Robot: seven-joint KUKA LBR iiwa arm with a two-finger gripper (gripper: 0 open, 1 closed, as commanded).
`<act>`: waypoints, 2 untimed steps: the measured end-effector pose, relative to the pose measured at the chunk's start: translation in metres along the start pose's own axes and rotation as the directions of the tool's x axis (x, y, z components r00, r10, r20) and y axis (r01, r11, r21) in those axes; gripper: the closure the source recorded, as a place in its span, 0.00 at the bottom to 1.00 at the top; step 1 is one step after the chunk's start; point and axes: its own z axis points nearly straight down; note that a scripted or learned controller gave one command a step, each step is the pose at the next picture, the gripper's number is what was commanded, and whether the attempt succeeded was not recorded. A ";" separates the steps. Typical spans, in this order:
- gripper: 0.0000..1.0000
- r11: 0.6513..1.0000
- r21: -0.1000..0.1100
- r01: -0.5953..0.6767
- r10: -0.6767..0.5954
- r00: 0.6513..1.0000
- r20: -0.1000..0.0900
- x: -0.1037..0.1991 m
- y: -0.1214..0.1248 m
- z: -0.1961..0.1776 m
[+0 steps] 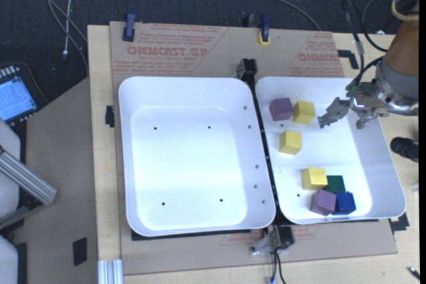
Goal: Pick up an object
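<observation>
The gripper (346, 115) has its fingers spread, pinching nothing. Just left of them sit three yellow cubes (304, 112), two purple cubes (281, 108), one green (335, 182), one blue (345, 202).

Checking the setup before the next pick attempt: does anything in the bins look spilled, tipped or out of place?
Nothing stands out. All seven blocks lie inside the right bin: a purple block and two yellow ones near the top, four clustered at the front. The gripper hovers over that bin, open, holding nothing.
</observation>
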 end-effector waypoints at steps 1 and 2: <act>0.00 1.000 -0.009 0.000 0.000 1.000 0.002 0.024 0.022 0.107; 0.00 1.000 -0.001 0.004 -0.004 1.000 0.000 0.054 0.071 0.127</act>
